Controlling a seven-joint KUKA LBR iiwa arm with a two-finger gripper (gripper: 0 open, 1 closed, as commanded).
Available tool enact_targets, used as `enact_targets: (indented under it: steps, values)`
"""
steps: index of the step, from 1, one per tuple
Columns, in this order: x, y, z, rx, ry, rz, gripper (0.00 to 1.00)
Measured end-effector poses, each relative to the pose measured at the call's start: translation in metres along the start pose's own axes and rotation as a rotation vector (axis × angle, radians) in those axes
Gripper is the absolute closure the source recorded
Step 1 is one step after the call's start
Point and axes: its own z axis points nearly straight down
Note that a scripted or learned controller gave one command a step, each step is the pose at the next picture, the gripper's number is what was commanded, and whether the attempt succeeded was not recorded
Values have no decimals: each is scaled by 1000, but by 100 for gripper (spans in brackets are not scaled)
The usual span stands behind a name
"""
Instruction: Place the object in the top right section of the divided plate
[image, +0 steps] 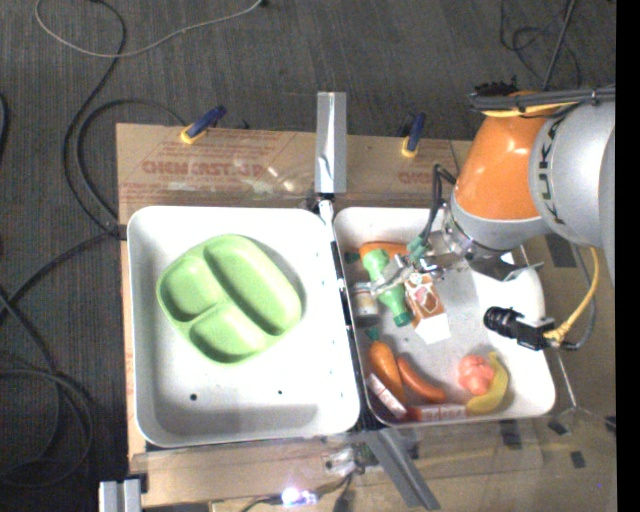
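The green divided plate (232, 296) lies tilted in the left bin (170, 400); its three sections hold nothing. My gripper (412, 268) hangs low in the right bin (530, 300), just over a green bottle (380, 268) and a small red-and-white carton (426, 303). The wrist hides what lies directly beneath it. I cannot make out anything held in the gripper.
The right bin also holds an orange piece (383, 247), a grey can (362, 301), two sausages (386, 365), a pink fruit (474, 371) and a banana (493, 390). A black connector (507, 321) with a yellow cable juts over the bin's right side.
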Motion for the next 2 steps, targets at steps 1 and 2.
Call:
enact_targets:
  steps: [1, 2]
  values:
    - [48, 54, -10, 0, 1, -19, 100]
    - [15, 96, -12, 0, -3, -121, 100]
